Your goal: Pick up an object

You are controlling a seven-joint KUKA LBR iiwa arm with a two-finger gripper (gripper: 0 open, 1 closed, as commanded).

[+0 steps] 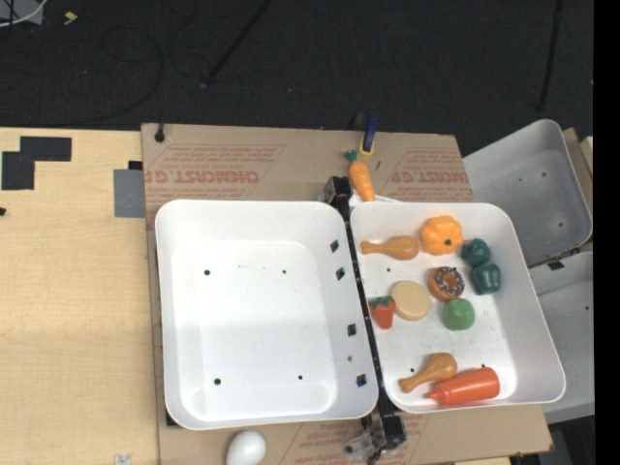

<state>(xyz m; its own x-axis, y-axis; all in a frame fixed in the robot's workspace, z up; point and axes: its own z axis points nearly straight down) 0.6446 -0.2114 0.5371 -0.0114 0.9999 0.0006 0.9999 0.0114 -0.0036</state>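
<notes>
White plastic makes up the two largest things on the bench: the left bin [252, 313], whose floor is bare, and the right bin [528, 303], which carries all the candidates for a pick. The arm reaches in from the right, so that loaded bin is the nearer one, and any descent would come down over it rather than across the divider. No gripper can be made out over either bin, so how wide it stands, or whether it has hold of anything, cannot be told. Of the toys, the red sausage-like piece [466, 387] near the front wall is the longest, its axis running left to right with a slight tilt; a drumstick [430, 370] lies touching or just beside it. Farther back sit another drumstick [392, 248], an orange pumpkin [442, 234], a tan disc [411, 301], a doughnut [448, 282], a green ball [458, 314] and two dark green peppers [480, 265]. I judge the pumpkin the freest target.
</notes>
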